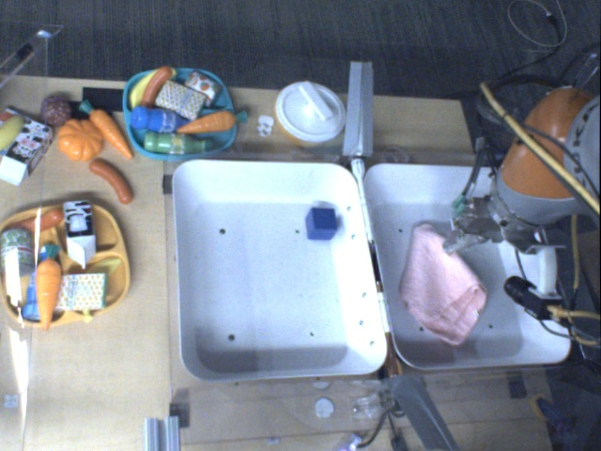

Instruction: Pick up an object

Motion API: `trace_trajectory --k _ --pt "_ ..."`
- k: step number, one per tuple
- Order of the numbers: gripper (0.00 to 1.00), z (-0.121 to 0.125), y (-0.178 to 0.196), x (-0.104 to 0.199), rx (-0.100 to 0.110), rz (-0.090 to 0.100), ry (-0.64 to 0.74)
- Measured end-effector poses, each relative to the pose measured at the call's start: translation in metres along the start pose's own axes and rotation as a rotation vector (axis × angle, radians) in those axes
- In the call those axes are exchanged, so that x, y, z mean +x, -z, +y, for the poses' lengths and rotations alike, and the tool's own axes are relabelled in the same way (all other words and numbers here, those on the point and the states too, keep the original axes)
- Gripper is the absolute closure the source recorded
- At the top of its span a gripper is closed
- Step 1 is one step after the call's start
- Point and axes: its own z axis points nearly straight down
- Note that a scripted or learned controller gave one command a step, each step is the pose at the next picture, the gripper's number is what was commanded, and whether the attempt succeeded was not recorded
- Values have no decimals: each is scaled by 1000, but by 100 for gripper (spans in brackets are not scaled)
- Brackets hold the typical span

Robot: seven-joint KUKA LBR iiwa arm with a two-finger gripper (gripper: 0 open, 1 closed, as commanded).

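Hovering over the right bin [413, 191], the gripper [467, 228] sits at the upper right edge of the pink cloth [439, 285], low and close to it; whether it touches the fabric I cannot make out. Nor can I tell how the jaws stand, since the metal parts blur together from this angle.

The cloth lies crumpled near the middle of that bin, flat against the floor. To take it well, I'd say the arm should come straight down on a raised fold rather than the thin edge, press in enough to gather fabric, then close and lift slowly so the cloth doesn't slip out. A small blue cube [322, 222] waits in the left bin [244, 336], well apart and probably the easier grab.

Both bins are smooth white plastic, set side by side on a pale wooden bench [141, 252]. Off to the left sit two trays of toy food [178, 111], loose toy vegetables, and a white lid [311, 109] behind the bins. Cables trail beside the arm.
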Motion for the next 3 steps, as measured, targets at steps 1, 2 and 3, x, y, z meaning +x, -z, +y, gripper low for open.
trace_trajectory --k 1,2,3 --pt "0 0 0 0 0 0 0" --pt "0 -51 14 -56 2 0 -128" --pt "0 -44 -51 -78 -11 -3 29"
